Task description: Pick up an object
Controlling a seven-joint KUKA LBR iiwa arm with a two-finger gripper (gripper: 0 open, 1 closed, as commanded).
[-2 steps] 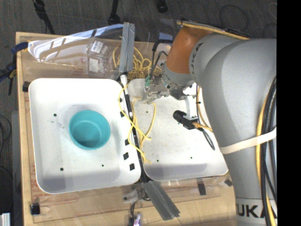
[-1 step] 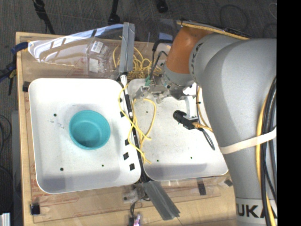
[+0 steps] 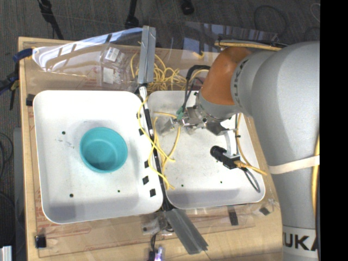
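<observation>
Gripper (image 3: 182, 118) low in right bin (image 3: 217, 197), around 10 o'clock; grip state cannot tell. Teal bowl (image 3: 104, 149) sits centre of left bin (image 3: 49, 200). Risk: yellow cables (image 3: 157, 140) on the divider snagging during lift.

Lab: cabled bench (image 3: 27, 145), white bins (image 3: 49, 107)

Grey robot arm (image 3: 283, 107) enters from the right side, its orange band (image 3: 220, 80) bent downward above the wrist. The gripper (image 3: 173, 122) points left and down, low near the upper left of the right-hand area
</observation>
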